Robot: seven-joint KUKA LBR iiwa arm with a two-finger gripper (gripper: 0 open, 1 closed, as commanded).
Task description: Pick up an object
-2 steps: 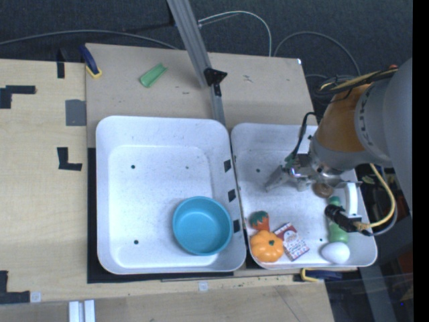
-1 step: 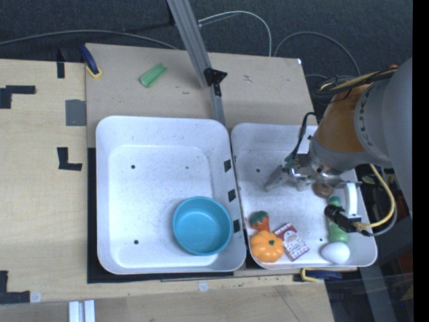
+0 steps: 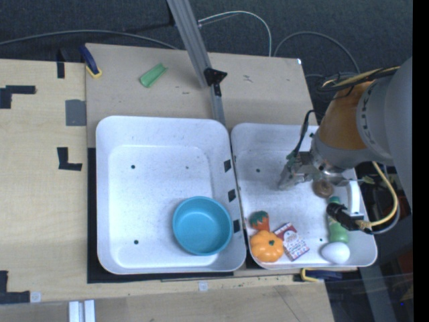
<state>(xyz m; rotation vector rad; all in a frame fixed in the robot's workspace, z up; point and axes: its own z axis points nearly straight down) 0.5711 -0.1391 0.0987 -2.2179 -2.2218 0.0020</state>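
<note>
- Nearest the camera, along the right bin's (image 3: 268,139) front edge, lies a cluster: an orange pumpkin toy (image 3: 267,246), a red-and-white packet (image 3: 293,241), a white egg (image 3: 335,252) and a green item (image 3: 338,233). Any of these could be the object to pick (none is chosen yet, I judge).
- A small carrot-like toy (image 3: 259,219) sits at 12 o'clock from the pumpkin, just beside it.
- The gripper (image 3: 293,177) hangs low over bare bin floor, at 1 o'clock from the pumpkin and apart from it; nothing sits between its fingers, and their spread cannot be told.
- A blue bowl (image 3: 201,225) rests in the left bin (image 3: 134,139), at 5 o'clock.
</note>
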